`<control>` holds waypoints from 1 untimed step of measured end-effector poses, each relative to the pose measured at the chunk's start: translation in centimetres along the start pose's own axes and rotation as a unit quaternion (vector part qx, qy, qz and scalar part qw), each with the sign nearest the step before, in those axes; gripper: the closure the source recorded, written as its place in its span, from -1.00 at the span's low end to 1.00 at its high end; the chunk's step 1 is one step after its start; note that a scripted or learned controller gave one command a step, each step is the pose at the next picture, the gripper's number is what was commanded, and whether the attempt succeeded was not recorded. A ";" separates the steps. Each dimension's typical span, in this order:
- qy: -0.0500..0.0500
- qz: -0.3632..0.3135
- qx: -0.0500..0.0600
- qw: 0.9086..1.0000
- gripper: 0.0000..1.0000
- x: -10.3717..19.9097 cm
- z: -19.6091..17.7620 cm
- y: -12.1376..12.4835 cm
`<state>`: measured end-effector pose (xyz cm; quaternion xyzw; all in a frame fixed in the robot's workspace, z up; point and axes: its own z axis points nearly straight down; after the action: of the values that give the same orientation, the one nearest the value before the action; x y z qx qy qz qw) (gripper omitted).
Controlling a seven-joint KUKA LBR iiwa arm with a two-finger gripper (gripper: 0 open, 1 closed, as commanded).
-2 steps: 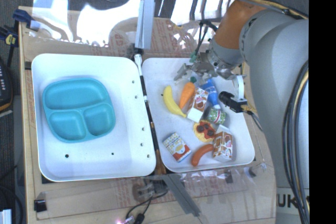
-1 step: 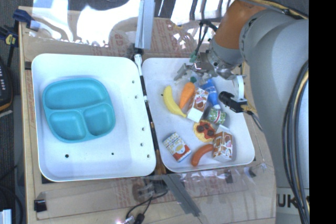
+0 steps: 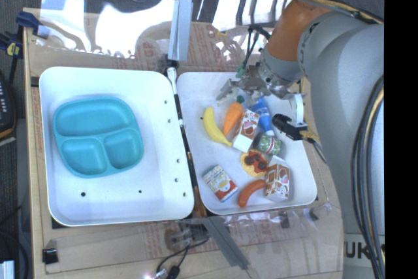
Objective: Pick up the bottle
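The bottle (image 3: 262, 115), white with a blue cap and label, lies in the right bin (image 3: 196, 101) among toy foods, between an orange carrot (image 3: 232, 118) and the bin's right side. My gripper (image 3: 236, 89) hangs over the back of this bin, just up and left of the bottle and close above the carrot's top end. The grey arm with its orange band (image 3: 290, 26) comes in from the upper right. Nothing can be seen held in the gripper.
Around the bottle lie a yellow banana (image 3: 213, 127), small cartons (image 3: 220, 183) (image 3: 277, 181), a sausage (image 3: 250, 192), a round pizza piece (image 3: 255, 162) and a green-labelled item (image 3: 268, 144). The left bin (image 3: 157, 160) holds a teal divided tray (image 3: 98, 134).
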<state>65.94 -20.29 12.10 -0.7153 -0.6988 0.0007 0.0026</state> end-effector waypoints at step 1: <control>0.000 0.000 0.000 1.000 -1.00 0.0 0.0 0.0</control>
<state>65.94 -20.29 12.10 -0.7153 -0.6988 0.0007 0.0026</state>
